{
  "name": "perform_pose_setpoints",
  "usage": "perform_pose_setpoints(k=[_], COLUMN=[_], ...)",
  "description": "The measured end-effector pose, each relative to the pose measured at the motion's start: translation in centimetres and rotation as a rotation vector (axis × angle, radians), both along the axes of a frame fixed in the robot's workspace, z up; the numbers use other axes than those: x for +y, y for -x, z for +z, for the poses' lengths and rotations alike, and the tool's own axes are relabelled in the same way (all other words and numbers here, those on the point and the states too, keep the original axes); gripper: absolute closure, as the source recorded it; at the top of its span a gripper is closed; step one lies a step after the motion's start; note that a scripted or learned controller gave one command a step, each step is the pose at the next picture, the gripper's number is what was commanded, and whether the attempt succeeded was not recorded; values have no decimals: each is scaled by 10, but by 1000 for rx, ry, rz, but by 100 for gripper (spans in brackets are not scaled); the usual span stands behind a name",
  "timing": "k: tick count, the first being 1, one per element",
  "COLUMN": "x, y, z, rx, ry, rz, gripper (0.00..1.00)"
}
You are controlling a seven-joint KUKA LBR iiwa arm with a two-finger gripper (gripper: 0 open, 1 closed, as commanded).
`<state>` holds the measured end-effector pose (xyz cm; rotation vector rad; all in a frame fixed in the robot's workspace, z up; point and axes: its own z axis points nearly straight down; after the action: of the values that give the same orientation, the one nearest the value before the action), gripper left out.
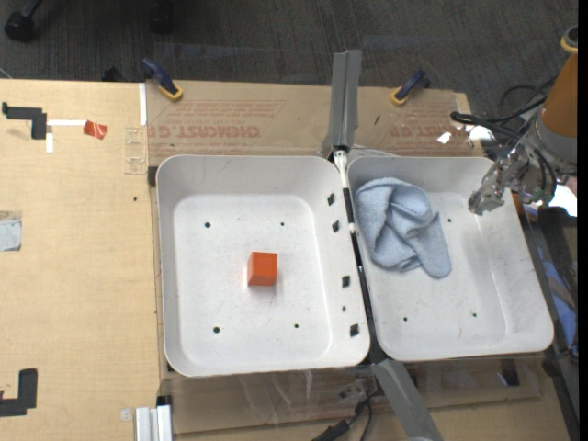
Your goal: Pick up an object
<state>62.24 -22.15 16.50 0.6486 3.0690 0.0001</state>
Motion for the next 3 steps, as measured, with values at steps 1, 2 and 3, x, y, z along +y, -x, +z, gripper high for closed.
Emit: perform_pose_setpoints(k=[1, 2, 3], x=[13, 0, 45], y=[-22, -17, -21], z=[30, 9, 30], rx=[-2, 0, -2], ry=[2, 1, 1], rz=[294, 531, 524], gripper=[100, 100, 100])
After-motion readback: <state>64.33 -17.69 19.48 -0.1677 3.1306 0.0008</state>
